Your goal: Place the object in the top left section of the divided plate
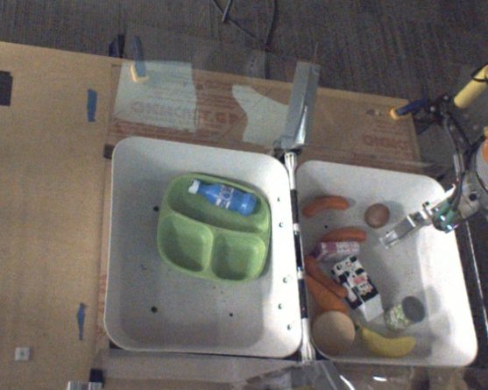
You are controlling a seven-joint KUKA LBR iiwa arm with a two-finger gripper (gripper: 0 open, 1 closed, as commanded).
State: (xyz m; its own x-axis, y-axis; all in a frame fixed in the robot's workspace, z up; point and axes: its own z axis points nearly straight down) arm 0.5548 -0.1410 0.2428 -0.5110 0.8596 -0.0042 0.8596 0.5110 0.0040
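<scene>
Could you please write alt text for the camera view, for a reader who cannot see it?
A green divided plate sits in the left white bin with a blue bottle lying in its long far section. The right bin holds sausages, a carrot, an egg, a banana and a small carton, with the gripper hovering above its far right part.

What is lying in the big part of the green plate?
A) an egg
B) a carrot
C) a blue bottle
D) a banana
C: a blue bottle lies on its side in the long section of the green plate, while the other foods sit in the right bin.
</scene>
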